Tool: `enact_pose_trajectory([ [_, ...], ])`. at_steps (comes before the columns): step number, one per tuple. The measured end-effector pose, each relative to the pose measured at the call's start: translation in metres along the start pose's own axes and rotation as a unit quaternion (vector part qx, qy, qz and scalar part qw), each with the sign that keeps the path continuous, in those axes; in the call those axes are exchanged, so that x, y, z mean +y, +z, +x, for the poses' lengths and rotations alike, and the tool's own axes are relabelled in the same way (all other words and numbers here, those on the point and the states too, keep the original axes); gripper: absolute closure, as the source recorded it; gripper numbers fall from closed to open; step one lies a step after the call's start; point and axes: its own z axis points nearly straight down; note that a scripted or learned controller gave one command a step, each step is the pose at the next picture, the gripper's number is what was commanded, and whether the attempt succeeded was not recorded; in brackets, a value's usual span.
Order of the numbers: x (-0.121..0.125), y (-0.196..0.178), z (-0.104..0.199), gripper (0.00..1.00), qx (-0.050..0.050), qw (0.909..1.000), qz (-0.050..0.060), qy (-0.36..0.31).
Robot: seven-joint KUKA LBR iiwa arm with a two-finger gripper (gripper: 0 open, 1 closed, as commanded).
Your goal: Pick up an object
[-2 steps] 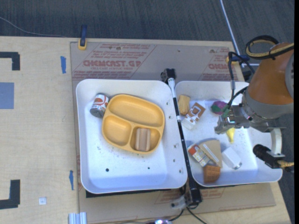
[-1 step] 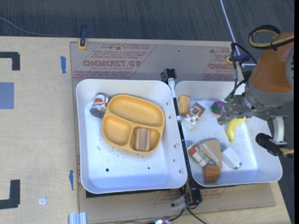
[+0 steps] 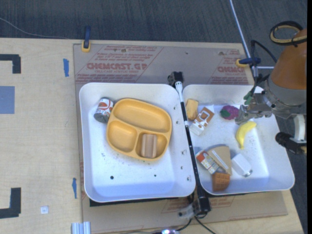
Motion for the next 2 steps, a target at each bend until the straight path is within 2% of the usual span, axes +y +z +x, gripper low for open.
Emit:
enact_pose_trajectory([
  [1,-0.017,-0.007,-0.078,1.00,-0.001,1.0000,0.000,0.000],
  [2,0.020,-0.015,0.003,1.00,0.001,1.0000,0.000,-0.001],
])
